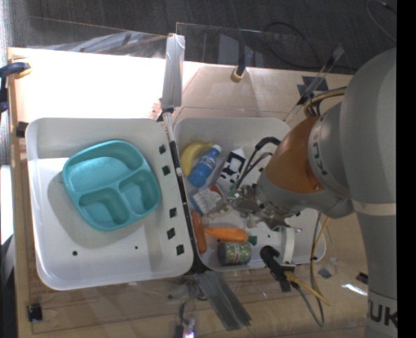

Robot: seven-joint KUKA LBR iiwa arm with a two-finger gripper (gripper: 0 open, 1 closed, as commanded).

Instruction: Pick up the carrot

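Note:
The carrot (pixel 226 234) is orange and lies on its side near the front of the right bin (pixel 278 129). My gripper (pixel 240 203) hangs low in that bin, just above and slightly behind the carrot, and the grey wrist with its orange band (pixel 295 164) hides much of it. Nothing orange shows at its tip. The carrot rests on the bin floor, apart from the gripper.
Close around the carrot are a green can (pixel 234 253), a reddish stick-shaped item (pixel 198 232) by the left wall, a small packet (pixel 205 201), a blue bottle (pixel 205 166) and a yellow banana (pixel 193 153). The left bin (pixel 46 136) holds a teal divided plate (pixel 111 184).

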